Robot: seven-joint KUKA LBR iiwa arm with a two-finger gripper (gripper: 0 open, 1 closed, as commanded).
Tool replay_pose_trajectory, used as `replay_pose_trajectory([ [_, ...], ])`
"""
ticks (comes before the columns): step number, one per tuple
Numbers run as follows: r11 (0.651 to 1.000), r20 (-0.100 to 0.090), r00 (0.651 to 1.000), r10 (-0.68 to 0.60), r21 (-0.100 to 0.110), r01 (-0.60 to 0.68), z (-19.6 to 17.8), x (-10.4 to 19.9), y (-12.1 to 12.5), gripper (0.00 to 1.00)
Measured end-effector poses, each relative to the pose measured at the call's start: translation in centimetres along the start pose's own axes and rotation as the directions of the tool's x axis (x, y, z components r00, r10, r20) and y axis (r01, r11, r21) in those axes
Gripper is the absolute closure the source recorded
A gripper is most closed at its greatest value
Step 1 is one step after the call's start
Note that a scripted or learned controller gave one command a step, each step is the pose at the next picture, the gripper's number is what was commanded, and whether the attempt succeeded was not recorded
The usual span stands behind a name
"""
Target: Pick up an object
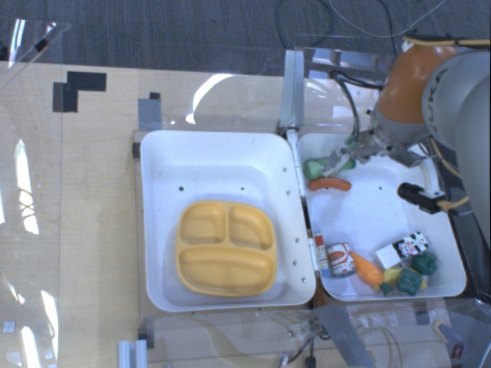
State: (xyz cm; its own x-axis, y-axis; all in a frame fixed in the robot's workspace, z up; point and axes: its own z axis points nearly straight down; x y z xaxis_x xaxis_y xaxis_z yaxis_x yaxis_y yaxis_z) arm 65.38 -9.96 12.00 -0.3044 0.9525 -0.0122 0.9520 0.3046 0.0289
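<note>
So, pick not done yet as far as I can judge. Gripper is low in the right bin, far-left corner, right by a green item and the red sausage. Can't tell how wide it's set or if anything's in it; tip is blurred w/ greenish bits around it. Green item looks like it's touching or just beside the tip, sausage just in front, both seem to lie on the bin floor.

Other candidates sit untouched at the near edge: can, carrot, cow-print block, green pieces, all well apart from the arm. Left bin has a yellow tray, not involved.

Left to do, prob.: close on sth, lift clear of the bin.
</note>
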Motion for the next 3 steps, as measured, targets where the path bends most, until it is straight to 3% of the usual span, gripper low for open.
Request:
replay_pose_trajectory([
  [1,1.000,-0.009,1.000,0.014,0.021,-0.014,3.1,1.3,-3.3,0.00],
  [2,1.000,-0.008,1.000,0.012,0.013,-0.011,1.8,1.4,-3.0,1.00],
  [3,1.000,-0.008,1.000,0.001,0.020,0.000,-8.5,3.4,3.1,1.00],
])
